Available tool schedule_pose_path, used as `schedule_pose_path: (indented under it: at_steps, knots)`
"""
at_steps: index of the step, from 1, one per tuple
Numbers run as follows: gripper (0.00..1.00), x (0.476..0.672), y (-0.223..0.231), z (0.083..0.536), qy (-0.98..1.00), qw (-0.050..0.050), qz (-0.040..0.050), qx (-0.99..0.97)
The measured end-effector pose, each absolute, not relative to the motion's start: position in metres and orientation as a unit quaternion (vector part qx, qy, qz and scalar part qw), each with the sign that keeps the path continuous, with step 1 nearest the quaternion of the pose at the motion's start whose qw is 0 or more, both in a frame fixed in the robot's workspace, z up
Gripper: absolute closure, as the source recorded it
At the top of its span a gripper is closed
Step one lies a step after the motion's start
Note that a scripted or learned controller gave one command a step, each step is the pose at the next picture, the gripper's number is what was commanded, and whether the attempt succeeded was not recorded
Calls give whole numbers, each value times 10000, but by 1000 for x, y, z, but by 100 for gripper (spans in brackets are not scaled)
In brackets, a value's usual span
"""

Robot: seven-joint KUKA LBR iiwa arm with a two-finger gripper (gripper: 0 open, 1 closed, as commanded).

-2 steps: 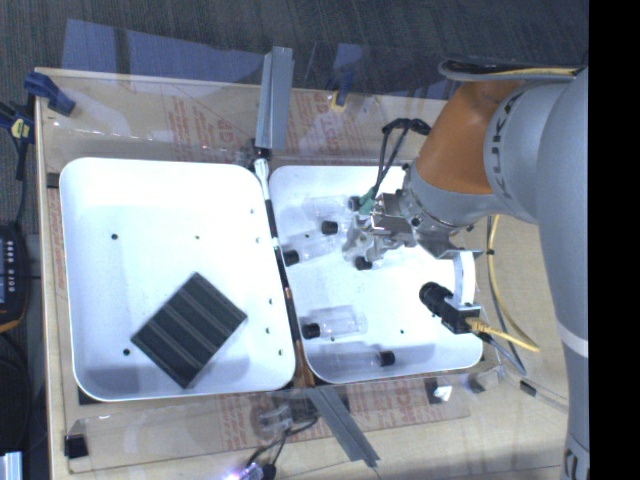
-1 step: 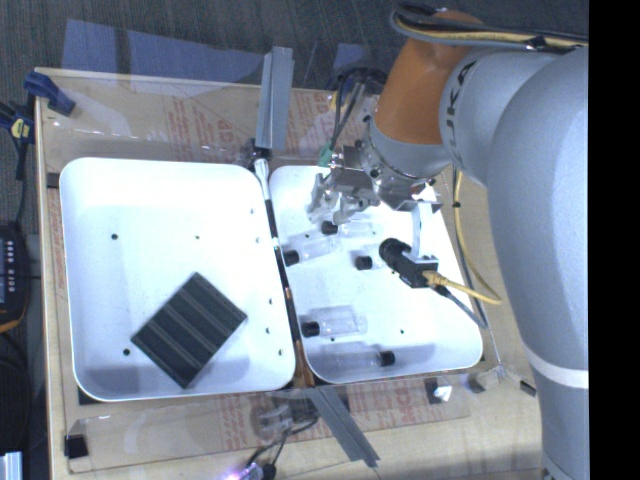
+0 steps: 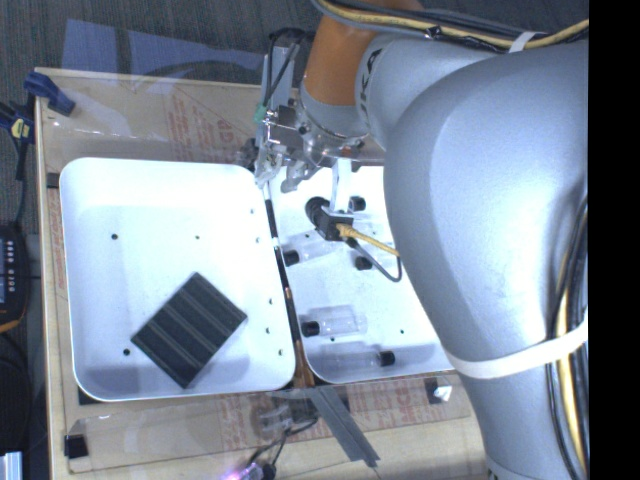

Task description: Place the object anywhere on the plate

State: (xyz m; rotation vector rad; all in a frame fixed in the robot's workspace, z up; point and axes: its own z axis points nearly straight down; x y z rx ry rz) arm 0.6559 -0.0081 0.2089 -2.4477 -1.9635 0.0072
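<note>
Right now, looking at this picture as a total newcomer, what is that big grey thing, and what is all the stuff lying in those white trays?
The big grey shape is a robot arm with an orange band near its wrist. The one camera hangs above the bench and looks down at a slant, and the arm reaches in from the picture's right. At the arm's tip is its hand, poised over the edge where two shallow white bins meet. I can't make out anything held in it. The left bin holds a dark ribbed square plate, lying flat. The right bin holds several small items, some clear plastic with dark ends, too small to name. The job is to set an object on that plate.
</note>
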Motion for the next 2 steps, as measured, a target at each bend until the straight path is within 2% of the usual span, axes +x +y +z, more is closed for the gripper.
schedule_pose_path:
  at_steps: [1,2]
  knots:
    - [100,656,91,349,-5113,11,11,-8594]
    - [100,568,146,231,-4807,20,44,-8768]
